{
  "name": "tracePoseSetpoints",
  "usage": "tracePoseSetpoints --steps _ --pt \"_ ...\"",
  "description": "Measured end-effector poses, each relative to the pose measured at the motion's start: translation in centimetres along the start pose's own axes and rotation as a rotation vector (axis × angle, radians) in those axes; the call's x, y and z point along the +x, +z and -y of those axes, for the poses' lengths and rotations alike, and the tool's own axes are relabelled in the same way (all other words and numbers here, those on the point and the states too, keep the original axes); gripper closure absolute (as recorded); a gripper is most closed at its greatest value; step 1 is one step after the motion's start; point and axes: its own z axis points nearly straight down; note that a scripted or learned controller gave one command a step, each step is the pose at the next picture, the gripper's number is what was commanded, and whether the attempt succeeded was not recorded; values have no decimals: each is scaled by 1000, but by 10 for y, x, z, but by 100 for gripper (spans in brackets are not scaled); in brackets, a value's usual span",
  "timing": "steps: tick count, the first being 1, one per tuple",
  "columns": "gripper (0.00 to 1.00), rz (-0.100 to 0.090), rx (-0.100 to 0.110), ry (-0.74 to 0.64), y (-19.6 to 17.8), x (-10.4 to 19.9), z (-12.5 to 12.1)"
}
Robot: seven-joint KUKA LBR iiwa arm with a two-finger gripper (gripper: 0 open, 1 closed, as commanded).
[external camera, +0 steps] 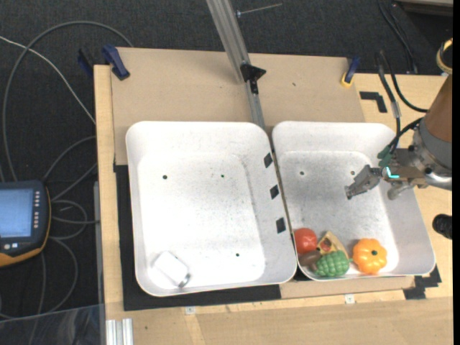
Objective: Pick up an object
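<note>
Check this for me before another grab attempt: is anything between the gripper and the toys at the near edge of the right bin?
Nothing visible. The gripper hangs over bare floor of the right bin, and the orange pumpkin, green toy and red tomato lie below it in the picture, uncovered.

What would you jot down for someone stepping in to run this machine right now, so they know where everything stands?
Gripper: hangs over the right bin, nothing between its fingers; open or shut is unclear.
Objects: red tomato-like toy, green bumpy toy, orange pumpkin-like toy and a small tan piece cluster at the right bin's near edge. A white object lies in the left bin's near-left corner.
Done: nothing picked up.
Left: lower onto one object, grasp and lift it.
</note>
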Motion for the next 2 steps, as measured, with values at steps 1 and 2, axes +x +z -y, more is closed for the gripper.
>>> tracePoseSetpoints --steps 1,2 --pt "0 1 -5 0 -2 0 -1" --pt "0 -1 3 0 61 4 -1"
